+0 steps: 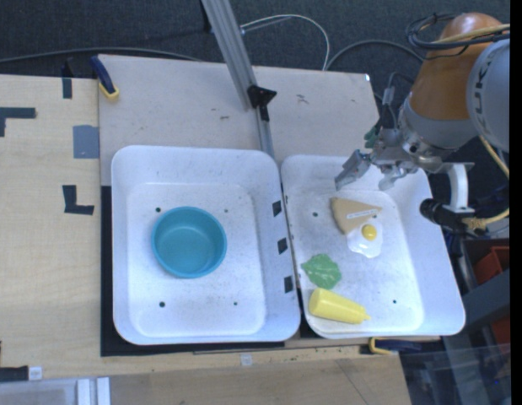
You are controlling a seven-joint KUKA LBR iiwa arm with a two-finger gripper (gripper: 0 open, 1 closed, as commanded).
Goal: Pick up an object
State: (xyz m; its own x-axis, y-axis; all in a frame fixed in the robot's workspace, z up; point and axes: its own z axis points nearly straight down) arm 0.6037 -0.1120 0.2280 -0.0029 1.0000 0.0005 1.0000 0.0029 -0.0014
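Corn, a yellow toy cob point(336, 307), lay nearest the camera in the right bin point(429, 260), its long axis running left to right and slightly downward. Just beyond it sat a green leaf-shaped piece point(320, 269), then a toy fried egg point(365, 238) touching a tan cheese wedge point(355, 212). Farthest back, the gripper point(372, 169) hovered over the bin's rear edge, its jaws apparently spread apart with nothing between them, though the slant of the view left that less than certain. The wedge lay just in front of the jaws and a little below them in the view, the closest candidate for a pick, its point aimed toward the egg. A blue bowl point(189, 241) stood in the left bin point(126, 226), well apart from the arm.
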